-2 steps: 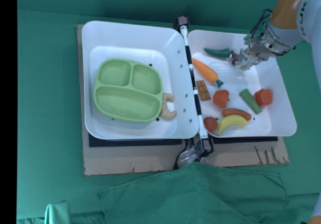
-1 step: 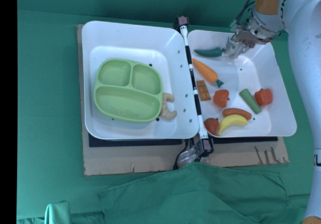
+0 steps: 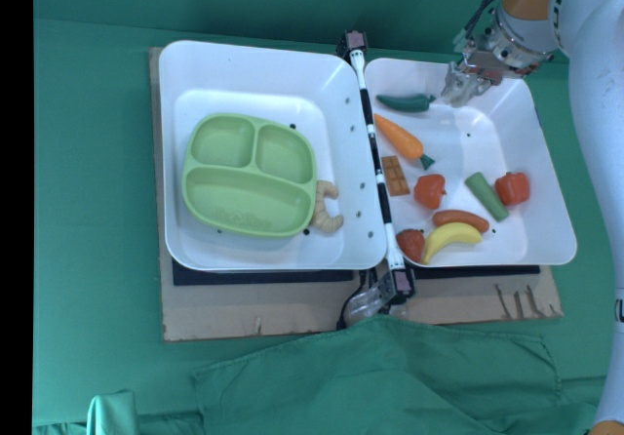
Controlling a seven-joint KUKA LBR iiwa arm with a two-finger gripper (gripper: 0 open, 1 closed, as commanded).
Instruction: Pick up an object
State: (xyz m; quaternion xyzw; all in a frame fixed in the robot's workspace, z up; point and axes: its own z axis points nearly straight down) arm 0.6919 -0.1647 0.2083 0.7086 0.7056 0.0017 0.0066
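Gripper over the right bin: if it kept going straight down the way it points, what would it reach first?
Probably bare floor of the right bin, just right of the dark green chili pepper. The gripper may clip the chili's tip; depth is unclear.

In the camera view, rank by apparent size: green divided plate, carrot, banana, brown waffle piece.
Largest to smallest:
1. green divided plate
2. carrot and banana, too close in apparent size to separate
3. brown waffle piece

arm enters from the right, orange band above the wrist — gripper [image 3: 462, 90] angled down and leftward, held low, nothing seen between its tips.
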